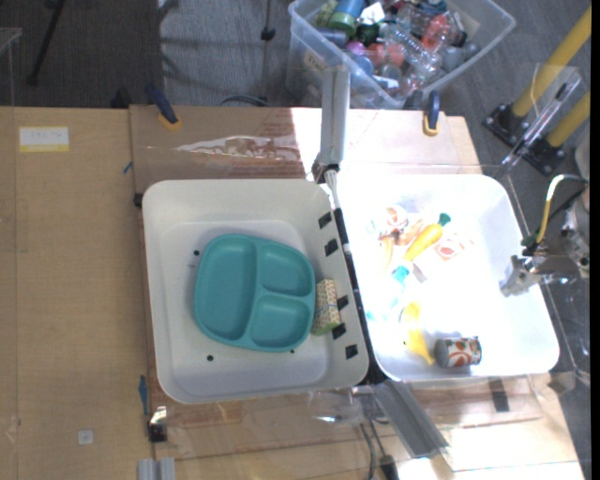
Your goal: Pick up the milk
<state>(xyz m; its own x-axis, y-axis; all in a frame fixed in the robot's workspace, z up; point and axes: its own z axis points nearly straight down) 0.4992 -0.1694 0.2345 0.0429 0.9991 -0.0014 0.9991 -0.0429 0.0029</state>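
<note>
The brown bench (66,281) carries two white bins side by side. The left bin (164,216) holds a teal divided plate (253,291). The right bin (487,202) holds a scatter of small toy foods, and a clear tub of odds and ends (487,23) stands beyond the bench's far edge. The claw (517,279) sits over the right rim of the right bin, about midway between near and far. It is too small and blurred to tell whether it is open or closed, and nothing can be made out in its hold. Near it, toward the near edge of the right bin, lies a red-and-white can (457,352) on its side, and an orange carrot-like piece (424,239) lies farther away. The milk is most likely the small patterned carton (326,305) in the left bin, just beside the plate's right edge and close to the wall shared by the bins. It lies well to the left of the claw, across the whole right bin. Its long side seems to run near to far, so a reach would have to cross the dividing wall and come down in the narrow gap between plate and wall.
</note>
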